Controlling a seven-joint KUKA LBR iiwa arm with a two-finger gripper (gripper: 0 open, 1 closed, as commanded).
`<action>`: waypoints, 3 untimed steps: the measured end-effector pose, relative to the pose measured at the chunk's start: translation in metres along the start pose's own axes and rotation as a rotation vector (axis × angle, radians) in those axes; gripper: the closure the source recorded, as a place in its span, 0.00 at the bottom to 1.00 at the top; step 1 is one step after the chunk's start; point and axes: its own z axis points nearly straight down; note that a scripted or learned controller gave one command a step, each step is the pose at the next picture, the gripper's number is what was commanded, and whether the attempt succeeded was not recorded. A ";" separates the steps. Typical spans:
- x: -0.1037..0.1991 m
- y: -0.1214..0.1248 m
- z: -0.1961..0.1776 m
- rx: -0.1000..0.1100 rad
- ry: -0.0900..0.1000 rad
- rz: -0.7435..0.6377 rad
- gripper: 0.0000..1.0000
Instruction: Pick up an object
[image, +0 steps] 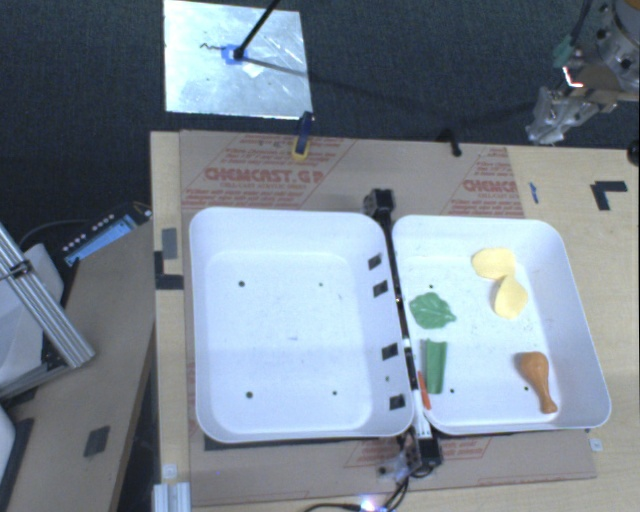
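The right bin holds five things — two yellow pieces, a green leaf, a green stick and a drumstick. The pincer hangs beyond the worktop's far right corner — open or closed, I cannot tell.

A silver sheet lies on the dark floor at far left. Cardboard covers the surface under the bins. A metal frame stands at left.

Right bin holds two yellow pieces, a green leaf and a drumstick.
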 end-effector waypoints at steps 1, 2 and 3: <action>0.000 -0.029 -0.031 0.015 0.002 0.004 1.00; 0.015 -0.080 -0.072 0.014 0.003 0.002 1.00; 0.034 -0.149 -0.114 0.015 0.004 0.003 1.00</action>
